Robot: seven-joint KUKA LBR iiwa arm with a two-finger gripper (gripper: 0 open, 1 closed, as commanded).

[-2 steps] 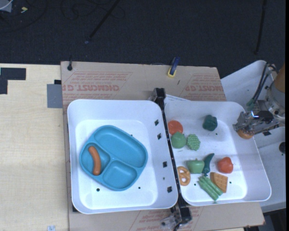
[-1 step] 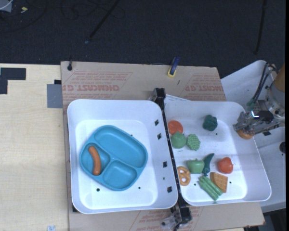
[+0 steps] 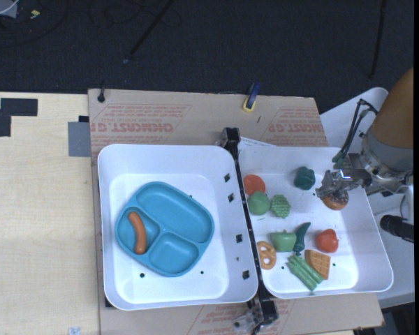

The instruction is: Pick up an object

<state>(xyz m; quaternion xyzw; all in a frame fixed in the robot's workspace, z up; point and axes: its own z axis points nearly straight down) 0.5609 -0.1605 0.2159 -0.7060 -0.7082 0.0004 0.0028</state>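
1. The gripper (image 3: 333,189) is hanging over the right bin (image 3: 377,274) near its right wall, directly above a brown-orange piece (image 3: 335,202); whether the piece is sitting between the fingers I cannot tell, nor whether the jaws are apart or together.
2. One dark green piece (image 3: 304,178) is lying just left of the gripper, toward the bin's far edge.
3. One red tomato (image 3: 327,241) is sitting below the gripper, near the right wall.
4. Toward the left wall, one red-orange round piece (image 3: 254,184), one green ball (image 3: 258,204) and one bumpy green piece (image 3: 280,206) are clustering together.
5. Near the front edge, one green pepper (image 3: 283,241), one dark green curved piece (image 3: 301,237), one pretzel (image 3: 267,255), one orange wedge (image 3: 318,264) and one green bean bundle (image 3: 304,272) are lying close together.
6. The left bin (image 3: 119,160) is holding one blue divided plate (image 3: 165,227), with one sausage (image 3: 137,232) lying in its left compartment.
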